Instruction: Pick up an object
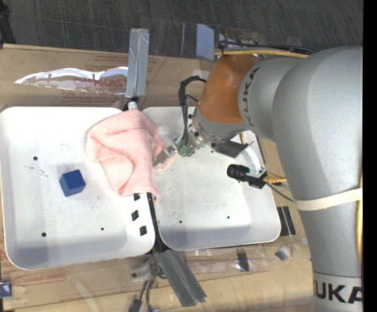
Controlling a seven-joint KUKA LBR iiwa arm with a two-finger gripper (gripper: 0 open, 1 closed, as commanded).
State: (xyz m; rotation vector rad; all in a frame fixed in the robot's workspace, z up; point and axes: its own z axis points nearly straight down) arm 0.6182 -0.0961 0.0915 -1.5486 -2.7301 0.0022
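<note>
The one legible marking stands on the large grey metal robot arm [318, 174]: white capital letters "UKA" at about five o'clock in the view, low on the arm's rounded housing, cut at the left by the housing's curve (so the first letter of the brand cannot be seen). The brown cardboard sheet [58, 67] under the bins carries faint reddish printing toward eleven o'clock, beneath a strip of clear tape, but it is too blurred to read.
</note>
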